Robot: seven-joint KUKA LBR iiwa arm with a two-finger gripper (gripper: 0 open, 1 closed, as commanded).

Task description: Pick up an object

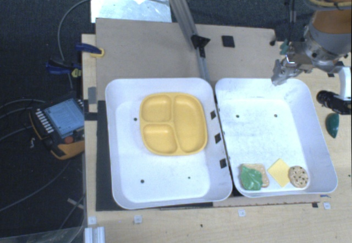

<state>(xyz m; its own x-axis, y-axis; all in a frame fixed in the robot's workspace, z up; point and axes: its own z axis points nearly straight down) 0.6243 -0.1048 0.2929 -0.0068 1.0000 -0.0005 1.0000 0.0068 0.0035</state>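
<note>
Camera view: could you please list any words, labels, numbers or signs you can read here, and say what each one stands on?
None can be read.
The handheld pendant left of the bins has a bluish screen, too blurred to read.
The yellow divided plate, the round cookie and the white bins show no print.

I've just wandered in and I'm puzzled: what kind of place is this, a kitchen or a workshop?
Most likely a robotics lab test bench. A robot arm hangs over two white bins, which hold a yellow divided plate and toy food such as a cookie, and loose cables trail across the floor.
</note>
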